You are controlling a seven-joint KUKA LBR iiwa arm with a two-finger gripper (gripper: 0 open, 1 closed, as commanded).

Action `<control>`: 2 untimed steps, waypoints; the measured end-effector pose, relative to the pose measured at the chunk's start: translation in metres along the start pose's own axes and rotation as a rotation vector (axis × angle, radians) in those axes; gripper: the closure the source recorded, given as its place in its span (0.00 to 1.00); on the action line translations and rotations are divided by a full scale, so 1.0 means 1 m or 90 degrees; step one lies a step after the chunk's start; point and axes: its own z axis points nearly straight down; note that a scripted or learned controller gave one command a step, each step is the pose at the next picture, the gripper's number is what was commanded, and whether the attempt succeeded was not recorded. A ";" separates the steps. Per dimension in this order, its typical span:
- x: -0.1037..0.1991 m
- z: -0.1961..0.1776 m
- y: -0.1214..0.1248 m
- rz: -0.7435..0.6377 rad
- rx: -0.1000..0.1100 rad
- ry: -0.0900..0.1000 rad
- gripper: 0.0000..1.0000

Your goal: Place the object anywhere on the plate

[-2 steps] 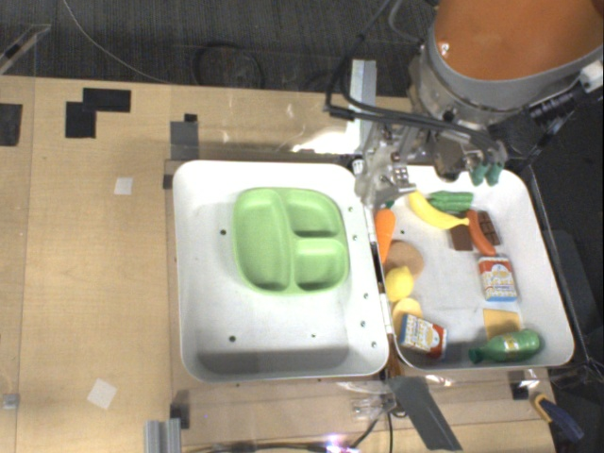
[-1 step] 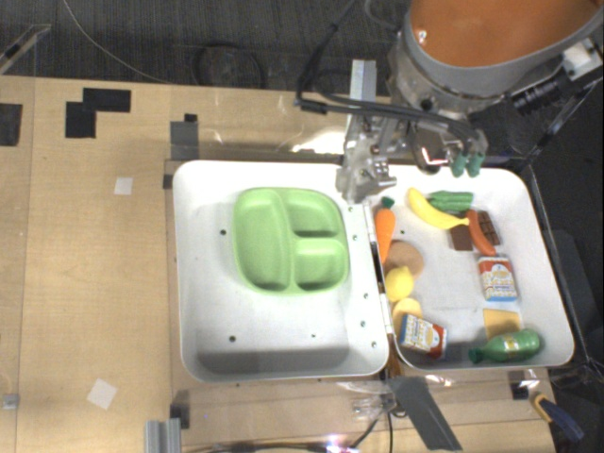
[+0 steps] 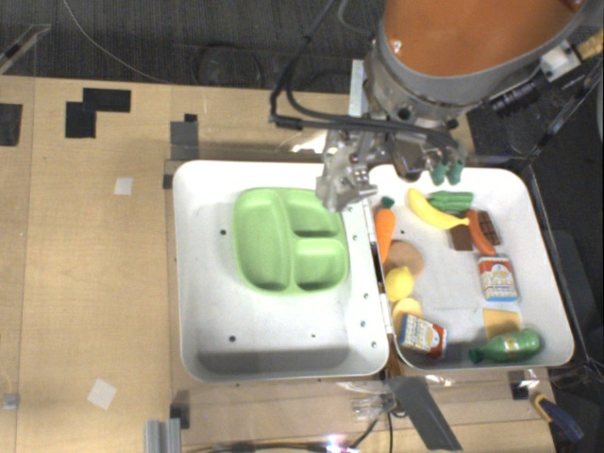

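Note:
A light green divided plate [image 3: 286, 239] lies in the left white bin [image 3: 203, 338], towards its back. My gripper [image 3: 344, 185], a grey metal piece under the large orange and grey wrist, hangs over the plate's far right corner, close to the wall between the two bins. I see nothing from the pile hanging under it. The toy foods lie in the right bin [image 3: 552, 281]: an orange carrot [image 3: 384, 232] beside the divider, a yellow banana [image 3: 432, 211], a brown round piece [image 3: 407, 256] and a lemon [image 3: 399, 281].
The right bin also holds a green vegetable [image 3: 451, 200], a brown bar [image 3: 461, 238], a red and white carton [image 3: 496, 279], a cheese wedge [image 3: 501, 321], a green bottle [image 3: 510, 345] and a small can [image 3: 422, 335]. Black cables [image 3: 311, 119] trail behind the bins.

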 end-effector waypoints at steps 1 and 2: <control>-0.019 0.093 -0.005 -0.063 0.000 0.004 1.00; -0.020 0.089 -0.005 -0.063 0.000 0.000 0.00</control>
